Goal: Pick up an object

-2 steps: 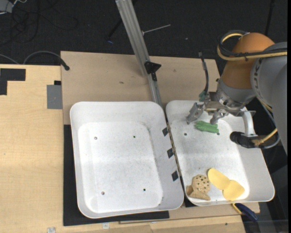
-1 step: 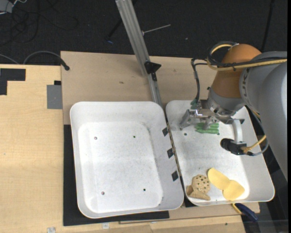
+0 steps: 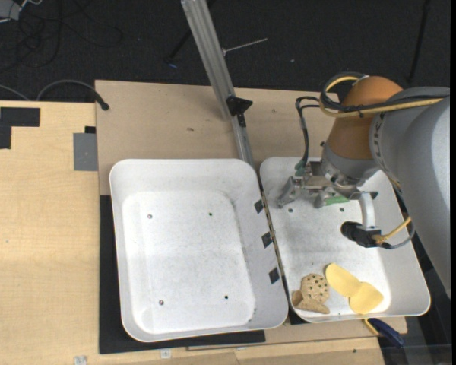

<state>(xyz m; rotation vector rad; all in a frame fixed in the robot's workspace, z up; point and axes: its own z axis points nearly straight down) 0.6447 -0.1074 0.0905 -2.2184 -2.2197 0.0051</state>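
Two white bins (image 3: 184, 175); right one holds two yellow pieces (image 3: 353, 287), one cookie (image 3: 312, 293); hand (image 3: 313, 187) seemingly empty, spread unclear.

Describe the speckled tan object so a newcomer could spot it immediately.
Look at the right bin, at its near corner closest to the left bin. The speckled tan object lies there, touching a smooth yellow piece; its dark dots set it apart.

Lab: robot arm (image 3: 410, 150), bench bins (image 3: 182, 249)

No readable text, label, brand, number or sign found on the bins, bench or arm.
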